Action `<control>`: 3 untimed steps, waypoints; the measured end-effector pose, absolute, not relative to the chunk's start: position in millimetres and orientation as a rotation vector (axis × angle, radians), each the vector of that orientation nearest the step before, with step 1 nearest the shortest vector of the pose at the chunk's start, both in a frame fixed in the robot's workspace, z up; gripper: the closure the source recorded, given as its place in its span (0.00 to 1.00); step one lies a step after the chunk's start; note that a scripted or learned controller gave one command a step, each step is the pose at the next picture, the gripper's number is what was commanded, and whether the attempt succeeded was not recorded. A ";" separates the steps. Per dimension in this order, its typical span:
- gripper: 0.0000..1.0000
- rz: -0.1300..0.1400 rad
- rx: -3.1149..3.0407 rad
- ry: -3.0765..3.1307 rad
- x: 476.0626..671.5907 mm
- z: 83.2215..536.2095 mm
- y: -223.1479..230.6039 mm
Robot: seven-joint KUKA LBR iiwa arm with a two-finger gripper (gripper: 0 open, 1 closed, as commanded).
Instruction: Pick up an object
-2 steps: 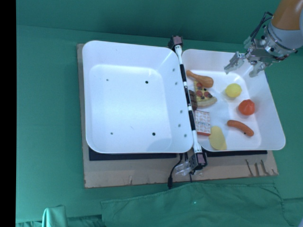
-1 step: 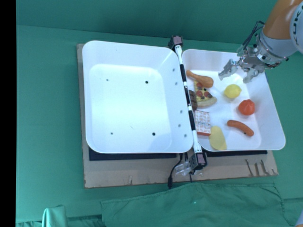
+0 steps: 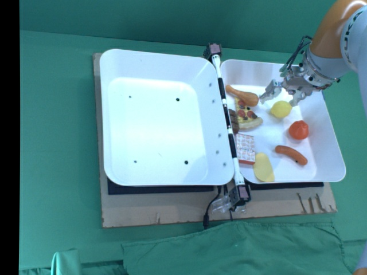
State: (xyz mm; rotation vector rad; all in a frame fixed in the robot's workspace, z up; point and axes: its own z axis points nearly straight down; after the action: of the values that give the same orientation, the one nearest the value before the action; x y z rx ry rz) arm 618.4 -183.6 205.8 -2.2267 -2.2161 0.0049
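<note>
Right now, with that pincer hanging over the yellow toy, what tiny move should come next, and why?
Probably straight down. The pincer hovers open just above the lemon, a finger on either side, and nothing sits between them yet. Lowering would bring the fingers around it before closing.

No readable text, labels, brands or numbers anywhere.

Food items in rt bin (image 3: pixel 332 153); lemon (image 3: pixel 281 109) prob. under tool (image 3: pixel 282 94); tomato (image 3: pixel 298 130) right of pizza slice (image 3: pixel 248 112).
</note>
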 end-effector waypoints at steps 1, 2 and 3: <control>0.00 -0.003 -2.231 -2.222 620.5 184.0 -185.7; 1.00 -0.011 -2.244 -2.230 623.1 200.0 -187.9; 1.00 -0.007 -2.233 -2.226 615.0 257.5 -187.1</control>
State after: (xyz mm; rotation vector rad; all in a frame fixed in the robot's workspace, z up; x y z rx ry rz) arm 615.0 -187.1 257.5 -2.2329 -2.2261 -0.0073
